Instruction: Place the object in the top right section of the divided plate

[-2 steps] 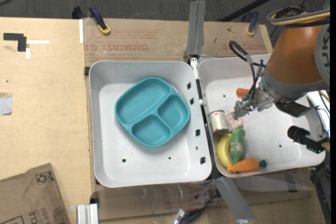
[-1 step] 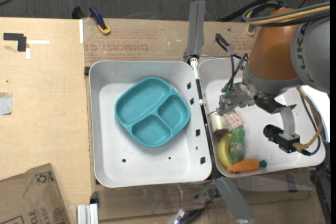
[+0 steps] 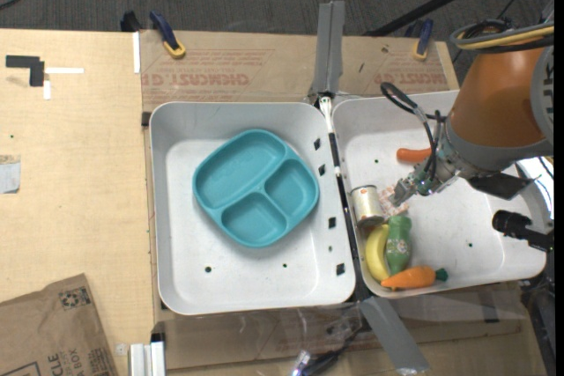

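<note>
Two shallow white bins side by side on the bench. In the left bin, one teal divided plate with three sections, turned at a slant, well apart from everything else. In the right bin, five things counted: one silver can, one banana, one green item, one toy carrot, one orange piece partly hidden behind the arm. Can near that bin's left wall, seemingly lying on its side, long axis roughly up and down the view, tan end toward the top. Banana just below the can, touching the green item. Carrot crosswise at the bin's lower edge, green tip pointing right. Gripper low over the right bin, just right of the can. Too small and dark to tell whether wide or narrow. Nothing visibly held.
</note>
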`<state>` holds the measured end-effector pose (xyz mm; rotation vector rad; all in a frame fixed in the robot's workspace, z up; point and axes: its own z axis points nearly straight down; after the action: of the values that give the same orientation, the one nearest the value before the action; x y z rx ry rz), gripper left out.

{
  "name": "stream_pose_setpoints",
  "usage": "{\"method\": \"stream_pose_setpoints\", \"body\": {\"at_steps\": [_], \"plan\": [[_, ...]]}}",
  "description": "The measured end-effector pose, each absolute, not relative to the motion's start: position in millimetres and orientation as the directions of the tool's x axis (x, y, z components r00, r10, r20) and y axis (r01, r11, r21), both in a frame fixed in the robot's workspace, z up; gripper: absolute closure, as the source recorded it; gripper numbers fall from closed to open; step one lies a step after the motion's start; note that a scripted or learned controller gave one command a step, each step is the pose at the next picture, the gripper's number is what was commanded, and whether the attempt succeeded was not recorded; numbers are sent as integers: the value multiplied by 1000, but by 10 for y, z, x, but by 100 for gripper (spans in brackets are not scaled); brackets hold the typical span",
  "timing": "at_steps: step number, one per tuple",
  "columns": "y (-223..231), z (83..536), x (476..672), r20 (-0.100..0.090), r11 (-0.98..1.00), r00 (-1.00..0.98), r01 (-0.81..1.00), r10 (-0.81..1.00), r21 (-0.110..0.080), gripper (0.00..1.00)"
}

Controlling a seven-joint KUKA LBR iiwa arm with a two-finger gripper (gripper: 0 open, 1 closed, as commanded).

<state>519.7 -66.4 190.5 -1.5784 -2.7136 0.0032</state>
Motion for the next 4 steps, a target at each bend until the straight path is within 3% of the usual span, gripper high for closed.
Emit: {"method": "stream_pose_setpoints", "body": {"at_steps": [1, 2, 3, 4], "plan": [[-980, 2367, 4866, -2, -137, 137, 991, 991, -1, 100], [-757, 2049, 5424, -2, -154, 154, 988, 988, -3, 100], [-783, 2092, 5088, -2, -345, 345, 939, 939, -4, 100], [-613, 2180, 4795, -1, -226, 226, 974, 974, -4, 100]]}}
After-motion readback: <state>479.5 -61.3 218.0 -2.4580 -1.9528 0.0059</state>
